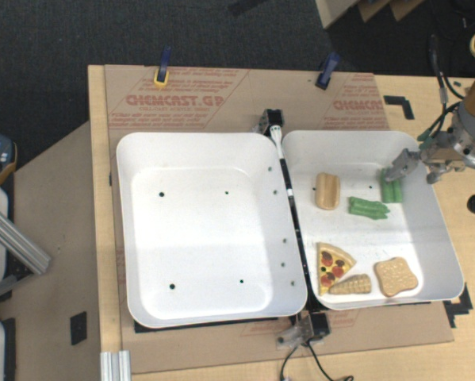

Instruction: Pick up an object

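Observation:
The right bin [427, 236] holds several toy foods. A tan bread roll [327, 190] lies near its left wall, with a green bean pod [368, 207] to its right. A second green piece [391, 190] sits farther right, just under one grey fingertip [398, 167]. A pizza slice [333, 263], a grainy cracker [350, 285] and a toast slice [396, 276] lie along the front. My gripper [416, 173] hangs over the bin's far right part. It is open, its two fingers spread, and nothing shows between them.
The left bin [142, 213] stands beside the right one, with a black hinge strip [289, 205] between them. Both rest on a cardboard sheet [221, 94] held by blue clamps [327, 70]. A cable [439, 70] hangs near the arm at the right.

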{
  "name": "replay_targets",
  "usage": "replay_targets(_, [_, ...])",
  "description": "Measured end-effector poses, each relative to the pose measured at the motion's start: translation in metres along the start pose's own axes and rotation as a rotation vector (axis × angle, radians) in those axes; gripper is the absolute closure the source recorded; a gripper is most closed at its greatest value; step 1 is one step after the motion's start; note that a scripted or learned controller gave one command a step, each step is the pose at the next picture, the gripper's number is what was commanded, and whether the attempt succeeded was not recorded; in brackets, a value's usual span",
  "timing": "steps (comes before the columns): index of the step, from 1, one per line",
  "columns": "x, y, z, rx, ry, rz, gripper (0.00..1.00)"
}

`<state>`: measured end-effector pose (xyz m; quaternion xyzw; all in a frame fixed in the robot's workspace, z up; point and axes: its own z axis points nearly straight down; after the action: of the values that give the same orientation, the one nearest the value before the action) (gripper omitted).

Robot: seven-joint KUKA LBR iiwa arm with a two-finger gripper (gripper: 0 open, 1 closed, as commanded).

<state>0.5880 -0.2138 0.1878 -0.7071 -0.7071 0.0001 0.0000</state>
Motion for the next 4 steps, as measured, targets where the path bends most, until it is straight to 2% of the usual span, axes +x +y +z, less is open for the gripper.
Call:
replay_targets(1, [0.103,-0.032,0.087,0.011,0.007,-0.007,0.00])
replay_targets(2, [0.085,0.028,0.098,-0.013,-0.006,-0.003,0.00])
replay_targets(3, [0.029,-0.049,0.099,-0.005,-0.001,0.008,0.00])
replay_targets(4, [0.033,-0.044,0.086,-0.014,0.000,0.001,1.00])
